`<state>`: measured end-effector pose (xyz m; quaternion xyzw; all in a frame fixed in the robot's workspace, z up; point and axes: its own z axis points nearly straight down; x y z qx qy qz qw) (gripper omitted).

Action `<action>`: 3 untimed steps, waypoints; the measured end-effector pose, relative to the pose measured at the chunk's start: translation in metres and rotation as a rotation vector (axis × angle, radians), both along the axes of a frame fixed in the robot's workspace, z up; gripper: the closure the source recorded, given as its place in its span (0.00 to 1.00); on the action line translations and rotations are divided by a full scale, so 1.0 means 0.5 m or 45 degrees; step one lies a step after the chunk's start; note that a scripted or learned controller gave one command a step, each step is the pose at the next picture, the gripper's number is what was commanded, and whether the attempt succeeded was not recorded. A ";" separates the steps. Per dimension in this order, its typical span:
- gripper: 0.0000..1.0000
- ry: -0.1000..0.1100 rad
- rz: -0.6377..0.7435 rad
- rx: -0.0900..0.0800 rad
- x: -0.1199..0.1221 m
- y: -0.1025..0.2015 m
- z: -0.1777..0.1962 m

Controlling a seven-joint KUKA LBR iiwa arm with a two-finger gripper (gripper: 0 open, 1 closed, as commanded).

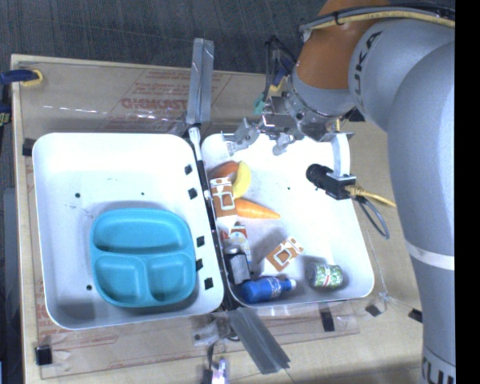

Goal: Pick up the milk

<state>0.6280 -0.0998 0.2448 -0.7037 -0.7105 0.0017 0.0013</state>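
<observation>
A white-and-orange milk carton (222, 196) lies in the right bin (336, 214) against its left wall, beside a banana (242, 178) and a carrot (256, 209). A smaller box (284, 254) with the same white-and-orange print lies nearer the front. My gripper (262, 138) hovers over the bin's far end, up and to the right of the carton and apart from it. Its fingers (240, 132) are spread open with nothing between them.
A blue bottle (266, 288), a green can (326, 276) and a dark bottle (236, 264) lie at the right bin's front. The left bin (64, 182) holds a blue divided tray (144, 256). A black fitting with a yellow cable (332, 181) hangs over the right bin.
</observation>
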 end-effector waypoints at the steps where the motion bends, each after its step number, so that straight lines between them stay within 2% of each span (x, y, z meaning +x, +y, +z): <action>1: 0.00 -0.001 -0.066 0.000 -0.235 -0.141 -0.115; 2: 0.00 -0.035 -0.252 -0.008 -0.281 -0.168 -0.268; 3: 0.00 -0.014 -0.148 -0.002 -0.297 -0.204 -0.303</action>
